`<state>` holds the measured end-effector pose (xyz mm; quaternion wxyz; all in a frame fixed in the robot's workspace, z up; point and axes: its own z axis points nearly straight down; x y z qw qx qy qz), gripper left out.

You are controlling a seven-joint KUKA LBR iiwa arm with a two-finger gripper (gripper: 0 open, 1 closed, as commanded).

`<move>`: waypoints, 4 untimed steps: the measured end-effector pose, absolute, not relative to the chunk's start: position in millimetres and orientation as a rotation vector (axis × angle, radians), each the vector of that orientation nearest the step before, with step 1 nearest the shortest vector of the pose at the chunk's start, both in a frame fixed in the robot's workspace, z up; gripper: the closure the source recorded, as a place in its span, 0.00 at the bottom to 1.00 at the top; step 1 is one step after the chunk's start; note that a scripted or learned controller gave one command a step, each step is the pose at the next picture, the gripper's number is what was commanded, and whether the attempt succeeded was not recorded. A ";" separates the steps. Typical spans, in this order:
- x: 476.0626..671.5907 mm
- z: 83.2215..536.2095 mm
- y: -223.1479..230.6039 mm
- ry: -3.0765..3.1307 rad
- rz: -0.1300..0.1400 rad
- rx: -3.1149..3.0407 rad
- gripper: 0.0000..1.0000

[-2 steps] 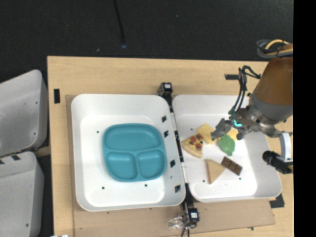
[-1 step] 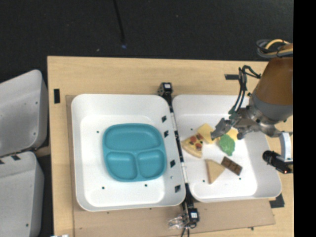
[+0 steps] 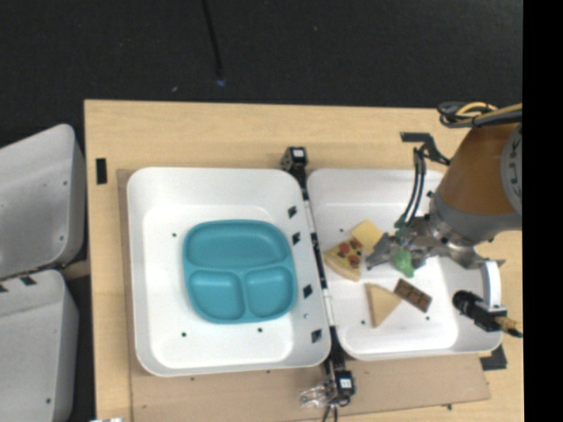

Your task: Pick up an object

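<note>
1. A wooden bench [image 3: 106, 139] carries two shallow white bins set side by side, their inner edges touching down the middle of the bench
2. The left bin [image 3: 154, 323] holds a teal divided plate [image 3: 237, 268], lying flat near the bin's centre, with one long compartment toward the far edge and two smaller ones toward the near edge
3. The right bin [image 3: 361, 196] holds the loose things, all gathered in its middle and near half
4. Closest to that bin's left edge lies a slice of pizza [image 3: 345, 260] with dark red bits on top; a yellow block [image 3: 367, 234] touches it on the far side
5. Toward the near edge, a tan wedge [image 3: 382, 304] lies flat, its point aimed at the near edge
6. Just beside the wedge, on its right, a dark brown bar [image 3: 413, 294] lies at a slant and touches the wedge's upper corner
7. A small green thing [image 3: 403, 260] sits between the pizza and the right edge, right at the tool's tip
8. The gripper [image 3: 396, 251] is low over the middle of the right bin, and the green thing lies against it; whether the fingers are spread or closed, and whether they have hold of the green thing, I cannot tell
9. The arm [image 3: 479, 178], grey with an orange band, comes in over the right edge of the right bin
</note>
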<state>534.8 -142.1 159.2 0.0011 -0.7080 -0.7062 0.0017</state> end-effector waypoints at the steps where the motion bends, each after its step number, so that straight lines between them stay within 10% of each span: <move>1: 534.7 107.3 -143.6 -2.216 0.003 -2.227 0.00; 2: 536.9 121.7 -144.1 -2.211 -0.007 -2.240 1.00; 4: 543.8 214.2 -138.1 -2.230 -0.006 -2.222 1.00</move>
